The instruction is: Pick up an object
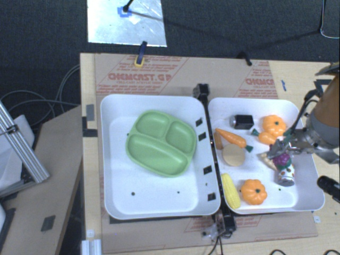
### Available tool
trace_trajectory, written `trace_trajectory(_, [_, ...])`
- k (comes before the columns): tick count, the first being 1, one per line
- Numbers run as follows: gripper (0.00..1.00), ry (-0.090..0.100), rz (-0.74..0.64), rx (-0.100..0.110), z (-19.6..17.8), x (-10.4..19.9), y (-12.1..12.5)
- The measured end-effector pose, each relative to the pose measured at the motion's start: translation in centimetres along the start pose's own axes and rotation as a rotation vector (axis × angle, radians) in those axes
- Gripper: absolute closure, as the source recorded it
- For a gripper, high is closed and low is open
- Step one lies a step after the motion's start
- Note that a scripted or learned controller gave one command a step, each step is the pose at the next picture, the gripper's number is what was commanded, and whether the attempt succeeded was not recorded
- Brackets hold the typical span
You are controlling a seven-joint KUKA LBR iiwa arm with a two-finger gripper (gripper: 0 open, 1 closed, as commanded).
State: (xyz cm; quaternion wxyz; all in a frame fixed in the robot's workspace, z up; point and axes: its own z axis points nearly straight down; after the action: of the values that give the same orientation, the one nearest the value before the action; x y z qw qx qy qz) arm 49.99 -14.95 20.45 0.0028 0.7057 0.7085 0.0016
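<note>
Left bin (114, 158): holds one green divided plate (162, 142), lying just off centre; open white floor along the near and left walls.
Right bin (305, 195): crowded. Black block (244, 121) near the far wall; carrot (230, 137) by the left wall; tan disc (233, 155) just below it; corn cob (230, 190) along the near-left corner; small pumpkin (253, 192) near the near wall; larger pumpkin (273, 126) toward the far right.
Gripper (280, 152): low over the right bin's right half, directly above a purple-and-silver item (285, 170).
Fingers: hard to make out against the clutter; cannot tell whether apart or together.
Arm (324, 126): enters over the right wall, cut off by the frame edge.
Free room: little bare floor in the right bin, mostly its near-right corner.
Surface: bins rest on cardboard (175, 76) printed in red; dark floor (42, 31) around, foil-like sheet (126, 15) beyond.
</note>
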Motion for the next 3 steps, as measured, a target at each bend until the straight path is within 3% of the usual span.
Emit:
trace_trajectory(1, [1.00, 0.000, -0.001, 0.002, -2.1, 0.0, 0.2])
trace_trajectory(3, [1.00, 0.003, -0.006, 0.002, -1.0, 8.9, 4.1])
